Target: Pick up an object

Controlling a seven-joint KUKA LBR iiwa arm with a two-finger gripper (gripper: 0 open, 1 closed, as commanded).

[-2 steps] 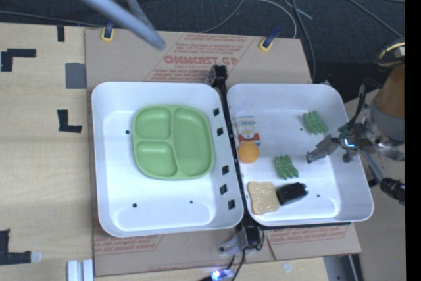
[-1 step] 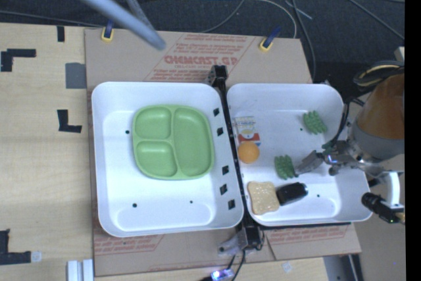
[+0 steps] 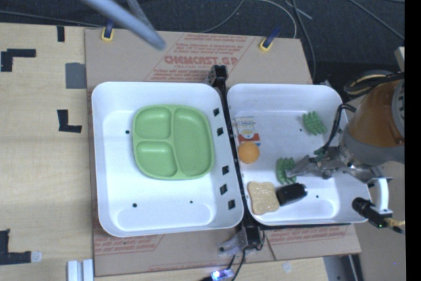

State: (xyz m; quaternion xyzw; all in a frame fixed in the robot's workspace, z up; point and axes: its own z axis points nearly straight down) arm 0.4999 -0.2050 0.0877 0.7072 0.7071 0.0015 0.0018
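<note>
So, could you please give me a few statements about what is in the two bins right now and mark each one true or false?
1. The green divided plate lies in the left bin. True.
2. The orange ball lies on the green divided plate. False: it lies in the right bin, near the divider between the bins.
3. The slice of bread lies in the right bin beside a black object. True.
4. The end effector hangs over the left bin. False: it is over the right bin, close to a green leafy piece.
5. Another green leafy piece lies in the right bin. True.
</note>
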